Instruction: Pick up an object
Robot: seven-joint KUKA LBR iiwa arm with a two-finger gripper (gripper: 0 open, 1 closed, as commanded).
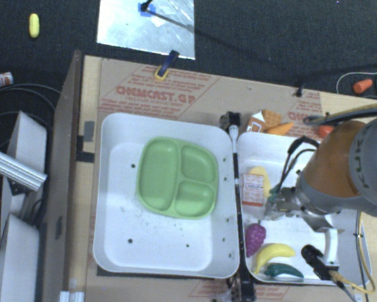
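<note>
Just beneath gripper (275,205): purple grapes (254,237), judged light, soft, bumpy.
Hold: best taken across the cluster's middle.
Gripper state: cannot be told.

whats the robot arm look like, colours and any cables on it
The arm is bulky and rounded, grey, with a broad orange band above the wrist. A thin black cable loops off the wrist side. The tool at its end is small, dark metal and grey. A white bracket with a black piece sits below it.

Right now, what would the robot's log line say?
end effector: over right bin | grapes, banana: lying in bin | plate: left bin
</note>
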